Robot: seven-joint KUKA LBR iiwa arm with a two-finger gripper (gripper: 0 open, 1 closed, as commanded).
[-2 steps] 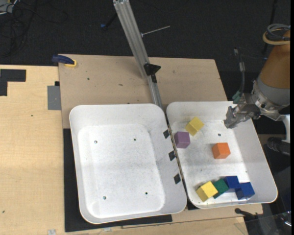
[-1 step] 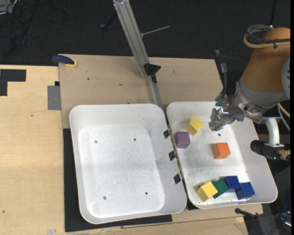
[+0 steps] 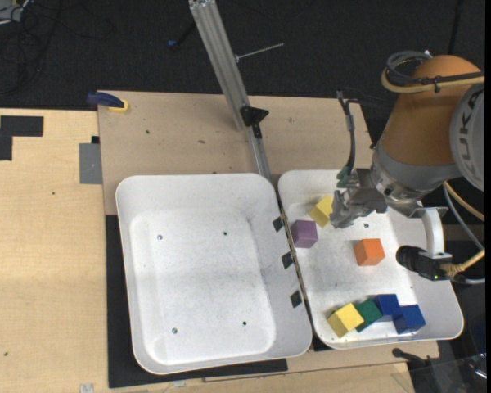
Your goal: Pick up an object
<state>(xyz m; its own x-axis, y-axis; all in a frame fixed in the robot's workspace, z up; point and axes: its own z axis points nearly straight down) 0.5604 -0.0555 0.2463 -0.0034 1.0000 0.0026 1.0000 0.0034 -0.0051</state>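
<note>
Yellow block [image 3: 344, 318], claw [image 3: 341, 217] beyond

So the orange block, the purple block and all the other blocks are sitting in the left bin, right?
Not quite. The camera view shows the orange block, the purple block and all the other blocks sitting in the right bin, not the left bin.
</note>
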